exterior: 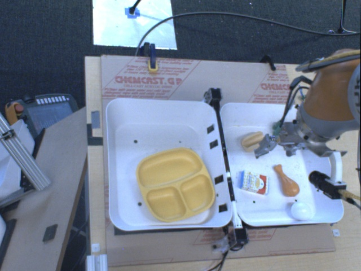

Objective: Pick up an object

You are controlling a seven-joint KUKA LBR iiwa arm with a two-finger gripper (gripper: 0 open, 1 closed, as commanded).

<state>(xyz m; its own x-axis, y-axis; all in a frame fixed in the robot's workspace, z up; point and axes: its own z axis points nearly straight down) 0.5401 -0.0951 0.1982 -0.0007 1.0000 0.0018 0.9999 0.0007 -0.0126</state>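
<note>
Several small items lie in the right bin [240, 115]: a tan bread roll [250, 139] at the back left, a small blue, white and red carton [253, 182] in the middle, an orange drumstick [287, 180] beside it, and a white egg-like ball [301, 210] at the front right corner. My gripper [264, 147] hangs low over this bin, just right of the bread roll and close to its near end. No item shows in its grasp. The grey and orange arm comes in from the right.
A yellow divided tray [175, 183] lies in the left bin [121, 151]. A black clipped divider [221, 151] runs between the two bins. A grey table and a pendant stand off to the left of the bench.
</note>
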